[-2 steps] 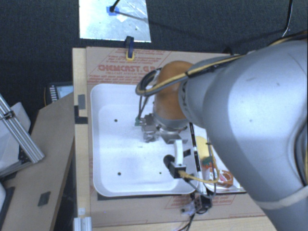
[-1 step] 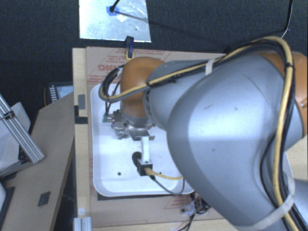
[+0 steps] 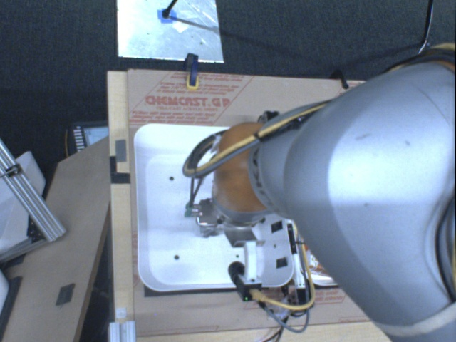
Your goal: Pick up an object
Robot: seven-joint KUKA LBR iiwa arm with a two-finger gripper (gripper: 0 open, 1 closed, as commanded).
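Note:
The grey arm reaches in from the right and covers most of the view. Its orange band (image 3: 235, 173) hangs over the middle of the left white bin (image 3: 160, 212). Below the band, a metal part of my gripper (image 3: 205, 218) pokes out close above the bin floor. The wrist hides what lies under it. A bit of a colourful object (image 3: 318, 266) peeks out beneath the arm at the lower right, beside a white box with cables (image 3: 267, 261) on the wrist.
The visible left part of the bin floor is bare white with two small dark dots (image 3: 172, 179). The bin rests on a brown printed board (image 3: 187, 100) on the bench. A shiny sheet (image 3: 169, 20) lies beyond it, and a metal rail (image 3: 28, 198) stands at far left.

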